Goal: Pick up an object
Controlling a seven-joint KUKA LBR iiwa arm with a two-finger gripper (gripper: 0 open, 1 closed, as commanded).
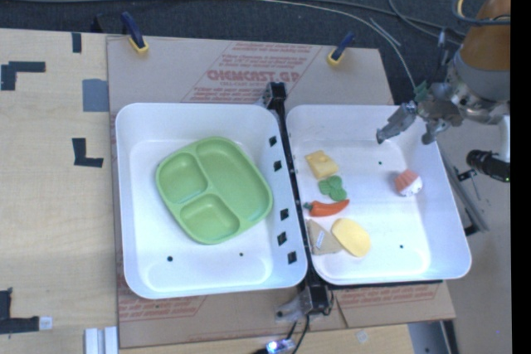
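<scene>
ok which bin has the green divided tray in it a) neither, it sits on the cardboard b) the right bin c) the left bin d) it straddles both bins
c: the green divided tray lies flat inside the left bin, while the right bin holds the small food toys, such as the yellow piece and the orange carrot.

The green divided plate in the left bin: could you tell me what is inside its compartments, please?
The green divided plate shows three bare compartments. It lies flat in the left bin, so the bin floor beneath it is covered.
</scene>
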